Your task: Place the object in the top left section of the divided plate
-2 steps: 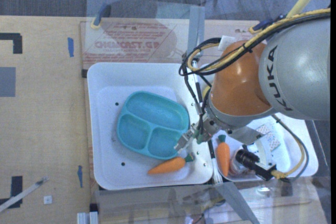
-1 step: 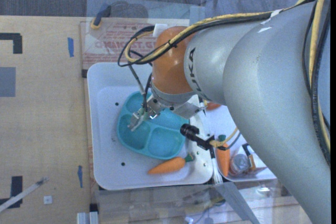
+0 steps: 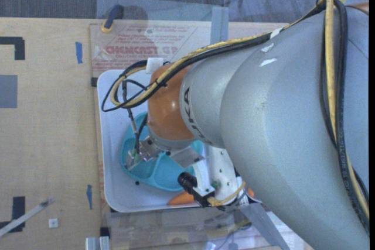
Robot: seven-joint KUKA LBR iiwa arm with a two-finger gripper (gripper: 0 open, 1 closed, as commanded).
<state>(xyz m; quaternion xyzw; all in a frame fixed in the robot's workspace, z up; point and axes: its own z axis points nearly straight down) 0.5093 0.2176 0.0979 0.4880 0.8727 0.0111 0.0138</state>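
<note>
Where arm (image 3: 263, 102) reaches in: one blue plate (image 3: 161, 175), one orange object (image 3: 181, 198).

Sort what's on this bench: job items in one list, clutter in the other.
Job items:
divided plate, light blue, in the white bin
gripper, over the plate

Clutter:
orange object at the bin's near edge
blue tape strips

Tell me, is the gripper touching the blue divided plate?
Cannot tell. In the camera view the arm covers the gripper and much of the blue divided plate, hiding any contact.
</note>
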